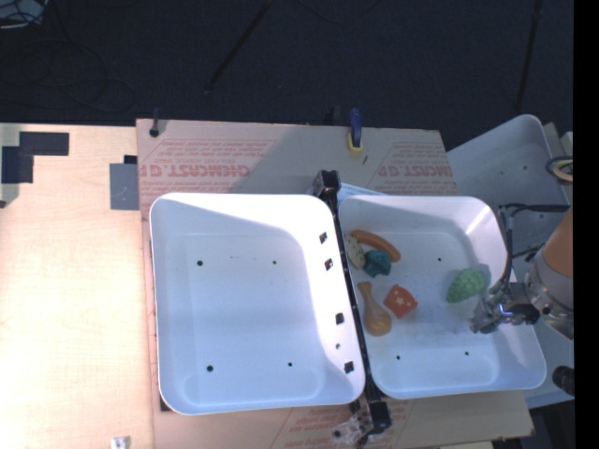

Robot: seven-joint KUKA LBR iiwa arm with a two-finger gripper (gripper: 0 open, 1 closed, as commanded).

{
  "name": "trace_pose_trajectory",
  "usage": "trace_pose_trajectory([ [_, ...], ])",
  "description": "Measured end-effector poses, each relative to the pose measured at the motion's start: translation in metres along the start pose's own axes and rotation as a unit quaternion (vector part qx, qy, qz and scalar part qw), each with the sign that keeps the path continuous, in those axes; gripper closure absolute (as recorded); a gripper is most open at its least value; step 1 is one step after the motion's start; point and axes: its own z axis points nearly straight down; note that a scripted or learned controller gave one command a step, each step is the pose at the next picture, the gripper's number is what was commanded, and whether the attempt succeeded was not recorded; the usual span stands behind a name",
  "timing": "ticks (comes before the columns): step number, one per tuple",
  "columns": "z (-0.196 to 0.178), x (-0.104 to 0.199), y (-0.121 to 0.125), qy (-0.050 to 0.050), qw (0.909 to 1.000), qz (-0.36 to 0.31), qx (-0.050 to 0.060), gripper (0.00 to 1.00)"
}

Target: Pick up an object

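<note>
The right bin (510, 363) holds several small objects. A green lumpy object (465, 284) lies near its right wall. A red block (401, 301) and a tan pear-shaped piece (373, 312) sit near the divider. Behind them are a teal object (377, 264) and an orange sausage-shaped piece (379, 243). My gripper (489, 318) reaches in over the bin's right rim, low down, just right of and in front of the green object. Nothing shows held in it.
The left bin (178, 344) stands beside the right one, with black clips (339, 318) along the shared edge. Both rest on a cardboard sheet (234, 162) on a wooden bench. The arm's body (557, 297) and cables crowd the right side.
</note>
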Motion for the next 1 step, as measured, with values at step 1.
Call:
trace_pose_trajectory([
  [1,-0.0094,-0.0012,-0.0004,0.000,1.0000,0.002,0.000,1.00],
])
